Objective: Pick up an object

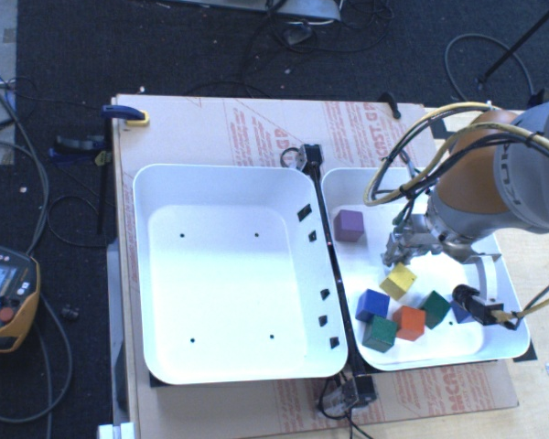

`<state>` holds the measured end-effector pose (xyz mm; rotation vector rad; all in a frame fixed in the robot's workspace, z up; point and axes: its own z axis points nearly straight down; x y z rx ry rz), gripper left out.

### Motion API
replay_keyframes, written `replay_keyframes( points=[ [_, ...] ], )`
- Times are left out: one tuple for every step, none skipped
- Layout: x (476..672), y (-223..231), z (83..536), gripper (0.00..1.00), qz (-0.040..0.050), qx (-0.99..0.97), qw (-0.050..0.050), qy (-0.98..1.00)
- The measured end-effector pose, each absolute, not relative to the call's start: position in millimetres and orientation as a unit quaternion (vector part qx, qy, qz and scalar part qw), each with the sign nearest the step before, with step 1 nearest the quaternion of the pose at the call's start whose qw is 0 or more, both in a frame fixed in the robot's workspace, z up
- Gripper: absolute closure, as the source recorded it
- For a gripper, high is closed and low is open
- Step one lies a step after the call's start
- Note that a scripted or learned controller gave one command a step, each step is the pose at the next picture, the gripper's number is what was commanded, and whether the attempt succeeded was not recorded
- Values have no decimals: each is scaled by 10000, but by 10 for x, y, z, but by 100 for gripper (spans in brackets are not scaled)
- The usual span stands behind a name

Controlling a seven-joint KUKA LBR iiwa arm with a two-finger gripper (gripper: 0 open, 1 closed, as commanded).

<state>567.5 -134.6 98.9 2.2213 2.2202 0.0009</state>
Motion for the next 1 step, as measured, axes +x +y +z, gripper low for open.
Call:
replay_keyframes(
  points=[
    [5714, -1159, 881, 100, 0, 7072, -2, 7070]
  ],
)
